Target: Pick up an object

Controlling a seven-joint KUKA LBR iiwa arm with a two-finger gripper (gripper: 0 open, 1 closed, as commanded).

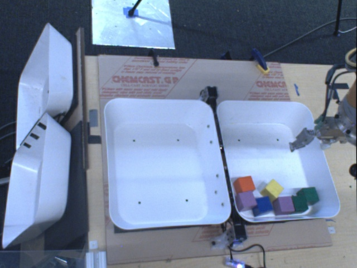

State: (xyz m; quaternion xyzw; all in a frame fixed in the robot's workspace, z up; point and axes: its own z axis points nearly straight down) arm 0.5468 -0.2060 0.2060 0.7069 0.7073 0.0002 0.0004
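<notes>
We are hovering the hand (297,142), whose grip state we cannot tell, above the right bin (262,118), and should be lowering squarely over the yellow block (273,188), clustered with others along that bin's near wall.

Feed looks evenly lit from overhead on my end, only soft shadows inside the white bins (162,116). The metal sheet (133,15) up top glares a bit. Whole picture is slightly soft and grainy.

Arm reaching leftward, hand (299,140) low (tilted)
</notes>
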